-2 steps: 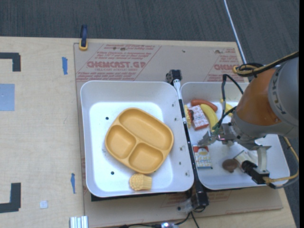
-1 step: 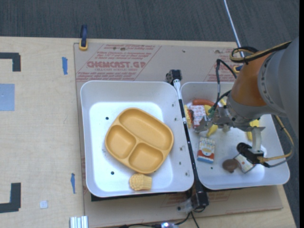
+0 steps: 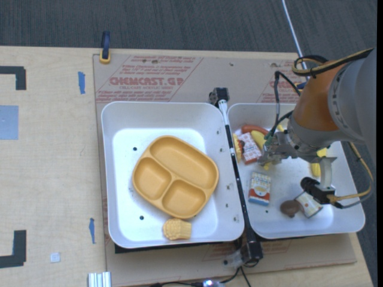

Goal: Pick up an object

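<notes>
A wooden table is seen from above, with a cardboard sheet printed in red letters laid on it. Two shallow white bins are set side by side on the sheet, the left bin and the right bin touching along a black centre rail. Blue tape marks and black corner marks are fixed to the table. An orange clamp is fastened at the sheet's far edge. Dark carpet is visible beyond.

You can read red print on the cardboard sheet under the bins: the large word looks like "CHEMCAST GP", with smaller lines above and below too blurred to read. Print on the small carton in the right bin is illegible.
</notes>
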`<state>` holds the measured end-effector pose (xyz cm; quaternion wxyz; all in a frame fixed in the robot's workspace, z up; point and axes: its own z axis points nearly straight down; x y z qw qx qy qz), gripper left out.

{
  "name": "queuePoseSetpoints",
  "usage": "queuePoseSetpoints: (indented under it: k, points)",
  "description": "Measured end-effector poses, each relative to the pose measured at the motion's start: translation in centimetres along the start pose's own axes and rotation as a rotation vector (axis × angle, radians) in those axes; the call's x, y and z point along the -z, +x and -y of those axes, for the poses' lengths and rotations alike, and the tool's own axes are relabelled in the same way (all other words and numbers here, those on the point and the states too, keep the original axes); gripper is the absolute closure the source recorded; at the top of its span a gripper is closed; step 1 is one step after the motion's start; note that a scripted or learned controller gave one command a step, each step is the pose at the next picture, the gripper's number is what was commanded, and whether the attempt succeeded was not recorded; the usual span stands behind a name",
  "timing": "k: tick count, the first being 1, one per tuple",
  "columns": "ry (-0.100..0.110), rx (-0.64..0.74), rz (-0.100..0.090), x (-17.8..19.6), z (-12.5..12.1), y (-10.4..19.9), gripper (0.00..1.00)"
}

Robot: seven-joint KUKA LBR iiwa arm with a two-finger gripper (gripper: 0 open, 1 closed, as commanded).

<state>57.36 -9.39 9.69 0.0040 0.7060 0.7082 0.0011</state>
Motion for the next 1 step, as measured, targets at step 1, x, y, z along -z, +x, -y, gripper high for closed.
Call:
queuePoseSetpoints:
  k: [1]
  points:
    - [0.007, -0.002, -0.005, 8.86, 5.27, 7.19, 1.00]
